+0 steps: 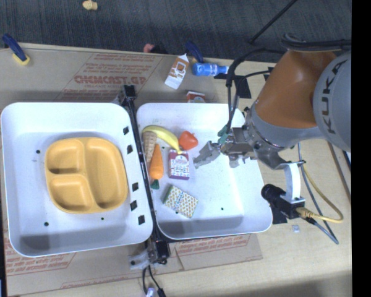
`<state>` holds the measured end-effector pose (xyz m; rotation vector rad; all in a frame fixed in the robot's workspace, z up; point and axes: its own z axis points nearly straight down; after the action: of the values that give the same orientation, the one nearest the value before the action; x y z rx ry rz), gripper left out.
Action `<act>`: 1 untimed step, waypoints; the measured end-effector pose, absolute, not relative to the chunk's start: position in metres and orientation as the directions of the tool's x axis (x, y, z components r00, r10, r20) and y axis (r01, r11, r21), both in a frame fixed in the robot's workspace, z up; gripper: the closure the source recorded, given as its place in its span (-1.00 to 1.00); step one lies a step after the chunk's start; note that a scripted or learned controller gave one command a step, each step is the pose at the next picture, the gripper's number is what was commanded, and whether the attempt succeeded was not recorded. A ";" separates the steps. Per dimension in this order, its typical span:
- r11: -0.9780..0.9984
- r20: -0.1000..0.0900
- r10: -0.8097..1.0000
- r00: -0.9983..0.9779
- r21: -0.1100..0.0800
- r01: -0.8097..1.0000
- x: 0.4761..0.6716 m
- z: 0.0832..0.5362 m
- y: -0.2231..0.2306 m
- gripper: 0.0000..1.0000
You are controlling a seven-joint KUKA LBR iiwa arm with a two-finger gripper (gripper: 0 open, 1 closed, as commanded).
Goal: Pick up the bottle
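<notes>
Bottle (pixel 180 164) lies flat in the right bin (pixel 235 218), a small dark-red one with a pale label, just beside the carrot (pixel 156 160) and below the banana (pixel 161 135). Gripper (pixel 205 154) hovers to its right, jaws slightly apart and gripping nothing. Looks like the approach step: next it must shift left and drop squarely over that smooth, rounded body.
</notes>
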<state>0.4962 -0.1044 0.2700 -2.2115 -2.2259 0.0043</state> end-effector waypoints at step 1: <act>0.011 0.001 1.000 -0.011 -0.007 1.000 0.496 0.280 -0.104 1.00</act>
<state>0.4964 -0.1042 0.2800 -2.2047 -2.2299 0.0071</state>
